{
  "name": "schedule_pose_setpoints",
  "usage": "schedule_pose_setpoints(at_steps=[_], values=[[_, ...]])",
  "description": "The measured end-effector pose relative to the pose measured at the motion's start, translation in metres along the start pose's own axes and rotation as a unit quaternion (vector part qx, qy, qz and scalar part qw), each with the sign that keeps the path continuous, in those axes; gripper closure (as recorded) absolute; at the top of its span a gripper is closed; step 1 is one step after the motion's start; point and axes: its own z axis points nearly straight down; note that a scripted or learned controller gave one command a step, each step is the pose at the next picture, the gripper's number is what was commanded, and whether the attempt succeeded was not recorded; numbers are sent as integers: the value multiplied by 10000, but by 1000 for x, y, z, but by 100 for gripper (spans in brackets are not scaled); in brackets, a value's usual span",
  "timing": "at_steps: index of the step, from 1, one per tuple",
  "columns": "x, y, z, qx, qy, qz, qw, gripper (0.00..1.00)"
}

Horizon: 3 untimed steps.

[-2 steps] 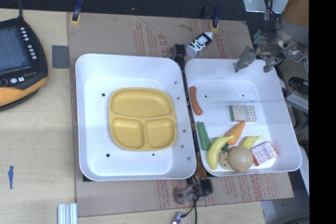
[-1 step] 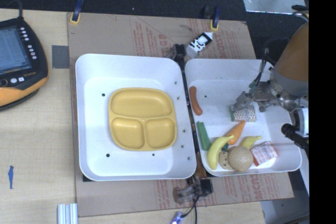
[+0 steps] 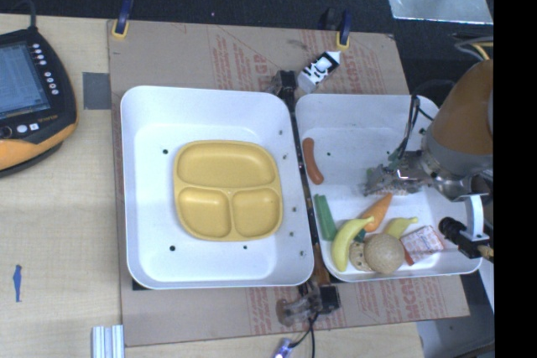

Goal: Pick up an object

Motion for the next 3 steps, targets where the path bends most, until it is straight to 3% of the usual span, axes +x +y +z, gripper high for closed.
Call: schedule_pose_setpoints(at_steps=[1, 2, 3], values=[[-2, 1, -11, -1, -10, -16, 10000, 100], [-1, 1, -11, -1, -10, -14, 10000, 0], [-3, 2, -21, -4, -26, -33, 10000, 100]])
